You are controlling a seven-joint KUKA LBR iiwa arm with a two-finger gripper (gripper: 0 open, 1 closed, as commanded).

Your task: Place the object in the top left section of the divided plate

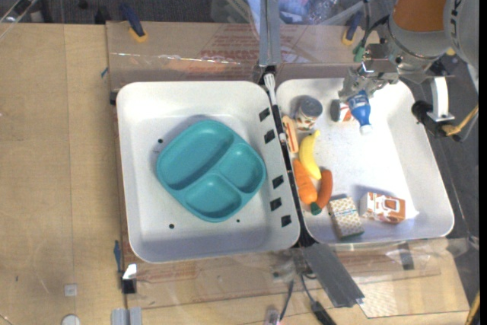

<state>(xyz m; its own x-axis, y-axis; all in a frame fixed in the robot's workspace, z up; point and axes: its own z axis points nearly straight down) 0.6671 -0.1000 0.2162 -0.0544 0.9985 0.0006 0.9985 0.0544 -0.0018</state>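
Hanging at gripper [364,97]: blue-white bottle [361,111], tilted, over right bin [426,164]

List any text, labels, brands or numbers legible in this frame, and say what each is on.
"UK": partial black lettering on the arm, cut off at the frame edge.
Can: printed label, too blurred to read.
Small patterned box: print too small to read.
Orange and white carton: markings too blurred to read.

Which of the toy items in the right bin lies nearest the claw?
The blue and white bottle, lying just below the claw near the bin's far wall. The can, banana and carrot sit farther left.
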